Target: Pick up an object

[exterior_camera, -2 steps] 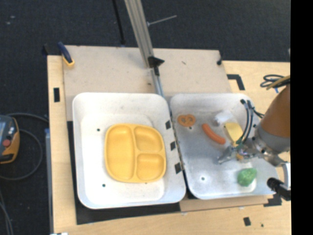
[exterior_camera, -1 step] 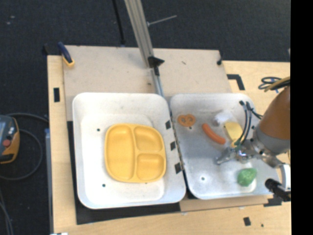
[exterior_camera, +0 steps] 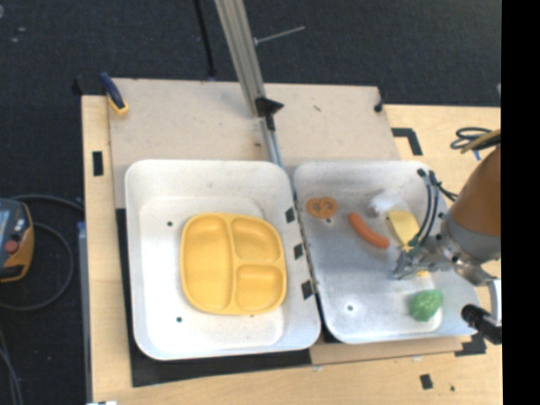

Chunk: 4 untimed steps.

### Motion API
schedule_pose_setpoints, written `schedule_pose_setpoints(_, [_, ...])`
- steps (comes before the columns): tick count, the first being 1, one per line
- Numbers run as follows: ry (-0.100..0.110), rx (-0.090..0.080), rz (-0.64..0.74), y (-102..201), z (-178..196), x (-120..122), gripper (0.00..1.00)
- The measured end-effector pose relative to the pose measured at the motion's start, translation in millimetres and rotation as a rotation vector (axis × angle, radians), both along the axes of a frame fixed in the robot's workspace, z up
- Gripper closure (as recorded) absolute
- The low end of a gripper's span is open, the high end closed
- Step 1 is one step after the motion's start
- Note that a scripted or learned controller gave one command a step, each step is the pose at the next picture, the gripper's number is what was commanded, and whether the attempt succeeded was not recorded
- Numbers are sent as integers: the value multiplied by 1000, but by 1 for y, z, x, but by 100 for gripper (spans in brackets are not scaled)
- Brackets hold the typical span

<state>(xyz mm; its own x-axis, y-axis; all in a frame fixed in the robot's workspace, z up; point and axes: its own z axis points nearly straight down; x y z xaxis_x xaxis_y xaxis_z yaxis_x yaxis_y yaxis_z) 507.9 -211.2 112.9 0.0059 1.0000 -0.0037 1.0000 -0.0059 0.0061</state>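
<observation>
Two shallow white plastic bins sit side by side on a pale wooden bench. Left bin: smooth rounded rim, holds a yellow compartment tray, glossy, rounded-square outline, three recessed sections. The tray lies flat near the bin centre. Right bin: floor looks scuffed and greyish, holds several small toy-like items. A round orange-brown pretzel-shaped piece lies at the far left of this bin, close to the wall shared with the left bin. To its right, an elongated orange-red sausage-shaped piece lies diagonally. Further right, a pale yellow blocky piece sits next to a small white lump, exact shape of the lump unclear. A green knobbly object, rough rounded surface, rests at the near right of the bin, apart from the others. The grey arm with orange band enters from the right; the gripper hangs low over the bin floor between the yellow block and the green object, just near of the yellow block. Jaw spacing cannot be told at this resolution, and no item is visibly between the fingers. A slanted aluminium extrusion post rises from the far bench edge.
</observation>
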Motion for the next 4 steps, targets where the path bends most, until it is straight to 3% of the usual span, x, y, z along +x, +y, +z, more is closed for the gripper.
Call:
schedule_pose_setpoints(3, [-2,0,10,-8,159,5,100])
schedule_pose_setpoints(4, [1,3,14,44,167,14,100])
